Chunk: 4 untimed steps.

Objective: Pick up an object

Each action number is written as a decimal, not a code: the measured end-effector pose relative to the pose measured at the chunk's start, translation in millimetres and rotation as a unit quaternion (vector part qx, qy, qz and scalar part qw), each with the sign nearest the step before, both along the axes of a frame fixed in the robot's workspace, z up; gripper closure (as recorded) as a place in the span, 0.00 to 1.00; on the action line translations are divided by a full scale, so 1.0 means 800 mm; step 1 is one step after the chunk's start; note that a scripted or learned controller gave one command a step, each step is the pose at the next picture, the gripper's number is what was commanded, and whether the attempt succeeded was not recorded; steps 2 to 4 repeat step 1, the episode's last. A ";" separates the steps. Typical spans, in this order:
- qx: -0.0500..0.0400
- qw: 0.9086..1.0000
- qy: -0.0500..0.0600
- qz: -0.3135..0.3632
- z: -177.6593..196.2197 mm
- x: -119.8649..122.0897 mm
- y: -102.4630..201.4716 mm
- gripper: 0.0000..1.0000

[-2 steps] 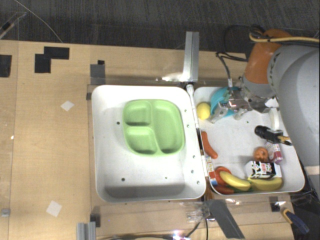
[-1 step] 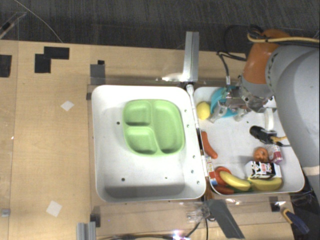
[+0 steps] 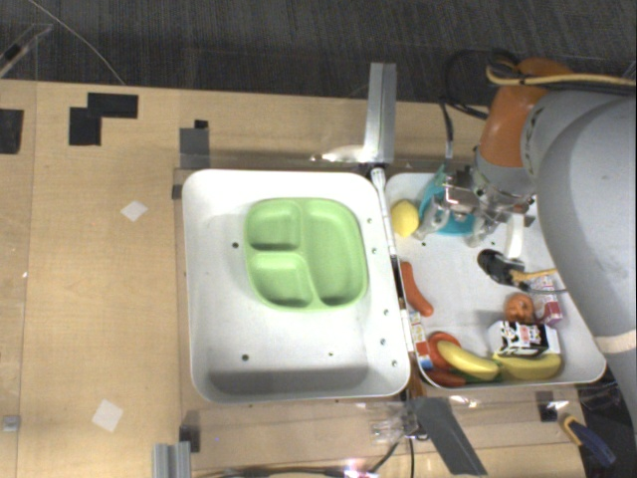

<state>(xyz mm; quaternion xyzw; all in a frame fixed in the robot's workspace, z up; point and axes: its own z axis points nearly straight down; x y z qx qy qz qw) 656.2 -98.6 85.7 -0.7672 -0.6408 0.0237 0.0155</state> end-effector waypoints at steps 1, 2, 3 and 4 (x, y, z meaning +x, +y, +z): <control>0.000 1.000 0.001 0.003 0.011 0.000 0.001 1.00; 0.000 1.000 0.001 0.003 0.011 0.000 0.001 1.00; 0.000 1.000 0.001 0.003 0.011 0.000 0.001 1.00; 0.000 1.000 0.001 0.003 0.011 0.000 0.001 1.00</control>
